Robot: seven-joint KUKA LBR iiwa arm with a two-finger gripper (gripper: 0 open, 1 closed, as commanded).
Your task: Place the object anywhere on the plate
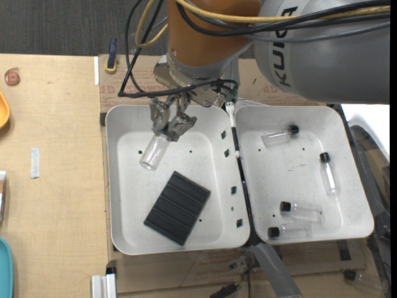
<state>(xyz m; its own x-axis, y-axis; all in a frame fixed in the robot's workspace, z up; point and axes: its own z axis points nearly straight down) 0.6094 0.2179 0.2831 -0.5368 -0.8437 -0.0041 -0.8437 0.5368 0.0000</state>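
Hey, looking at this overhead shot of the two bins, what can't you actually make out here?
- Gripper: whether it truly grips the clear vial is unclear; the fingertips overlap the vial's top end.
- Black ridged plate: its material is too small to tell.
- Orange object and teal object: cut off by the left edge.
- Right bin: vial contents too small to read.

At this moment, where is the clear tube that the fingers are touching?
The clear tube is in the left bin, near its upper left, held between the fingers and just above the black plate.
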